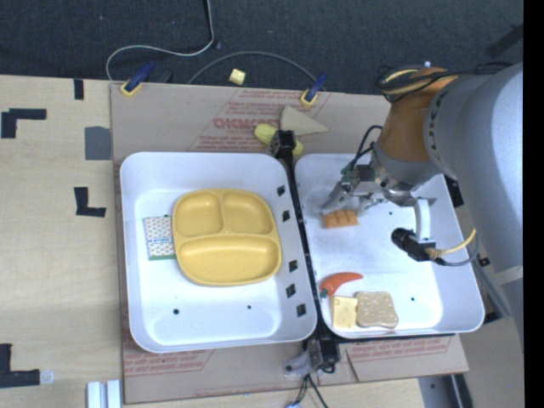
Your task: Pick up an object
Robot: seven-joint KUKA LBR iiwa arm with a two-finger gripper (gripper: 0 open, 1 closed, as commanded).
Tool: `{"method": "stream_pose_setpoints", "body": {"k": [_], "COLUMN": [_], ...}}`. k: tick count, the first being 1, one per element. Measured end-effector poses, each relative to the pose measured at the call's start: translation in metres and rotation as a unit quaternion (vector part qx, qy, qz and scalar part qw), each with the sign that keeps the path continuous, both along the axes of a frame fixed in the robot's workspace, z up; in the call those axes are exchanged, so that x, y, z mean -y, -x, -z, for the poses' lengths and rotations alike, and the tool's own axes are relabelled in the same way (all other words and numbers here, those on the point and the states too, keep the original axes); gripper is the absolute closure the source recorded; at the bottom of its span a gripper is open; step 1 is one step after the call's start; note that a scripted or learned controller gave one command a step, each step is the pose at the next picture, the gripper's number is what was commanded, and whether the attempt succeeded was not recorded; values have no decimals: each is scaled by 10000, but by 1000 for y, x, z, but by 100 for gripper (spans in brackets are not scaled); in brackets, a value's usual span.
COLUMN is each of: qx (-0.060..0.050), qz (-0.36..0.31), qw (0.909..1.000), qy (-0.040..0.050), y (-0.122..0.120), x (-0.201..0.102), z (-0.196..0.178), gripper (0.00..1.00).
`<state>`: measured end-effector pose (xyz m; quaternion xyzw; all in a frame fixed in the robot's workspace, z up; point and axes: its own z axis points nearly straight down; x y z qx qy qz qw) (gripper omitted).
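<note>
In the right bin (442, 304), a small brown waffle-like piece (342, 219) lies near the upper left. My gripper (343, 195) hangs just above and behind it, reaching in from the right under the orange wrist band (412, 130). Nothing can be seen held in it. Along the bin's front edge lie a red chili pepper (342, 280), a yellow cheese slice (342, 314) and a slice of toast (376, 309), which overlaps the cheese.
The left bin (144, 313) holds a yellow divided plate (228, 236) and a small green-and-white box (158, 236) to its left. A black divider with clips (293, 228) runs between the bins. A black cable part (412, 245) hangs beside the arm.
</note>
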<state>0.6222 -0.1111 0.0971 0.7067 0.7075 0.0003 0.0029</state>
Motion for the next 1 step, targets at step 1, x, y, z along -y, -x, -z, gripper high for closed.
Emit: {"method": "stream_pose_setpoints", "body": {"k": [1], "qx": [7], "qz": [-36], "qw": [10000], "qy": [-34], "y": [30], "x": [-72], "z": [-93], "gripper": [100]}}
